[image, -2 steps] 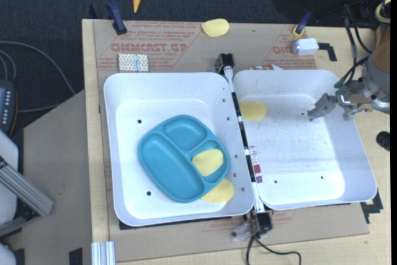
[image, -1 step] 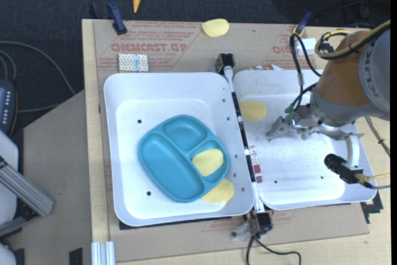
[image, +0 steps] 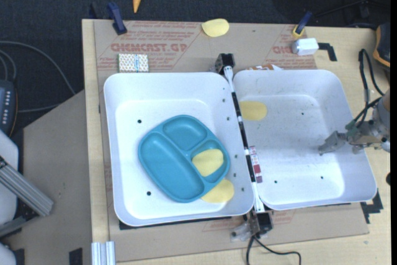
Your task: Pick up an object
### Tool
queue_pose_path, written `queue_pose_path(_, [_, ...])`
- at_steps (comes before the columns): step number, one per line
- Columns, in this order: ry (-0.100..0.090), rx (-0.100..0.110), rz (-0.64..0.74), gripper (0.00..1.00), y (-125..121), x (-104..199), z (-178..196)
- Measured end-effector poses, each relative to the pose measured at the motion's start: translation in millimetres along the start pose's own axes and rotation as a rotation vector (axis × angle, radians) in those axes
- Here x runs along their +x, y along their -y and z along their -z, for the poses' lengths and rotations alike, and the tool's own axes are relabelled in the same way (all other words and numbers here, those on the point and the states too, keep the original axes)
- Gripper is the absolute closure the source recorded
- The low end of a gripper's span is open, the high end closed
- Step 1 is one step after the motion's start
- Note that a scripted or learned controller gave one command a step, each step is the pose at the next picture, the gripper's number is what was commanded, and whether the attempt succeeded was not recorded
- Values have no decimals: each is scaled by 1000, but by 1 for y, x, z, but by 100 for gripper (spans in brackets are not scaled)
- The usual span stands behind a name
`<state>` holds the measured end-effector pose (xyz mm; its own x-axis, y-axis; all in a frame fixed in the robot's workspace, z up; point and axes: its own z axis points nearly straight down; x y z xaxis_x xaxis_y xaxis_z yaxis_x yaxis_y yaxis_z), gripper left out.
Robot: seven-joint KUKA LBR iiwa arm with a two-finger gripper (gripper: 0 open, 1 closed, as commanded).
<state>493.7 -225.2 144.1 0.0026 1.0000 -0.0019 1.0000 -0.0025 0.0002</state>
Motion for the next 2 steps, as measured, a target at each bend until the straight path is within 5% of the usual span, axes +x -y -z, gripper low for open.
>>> queue_pose_path(1, [-3, 1, 4, 0, -17, 98, 11])
queue_pose_path(2, [-2, -1, 4, 0, -58, 153, 41])
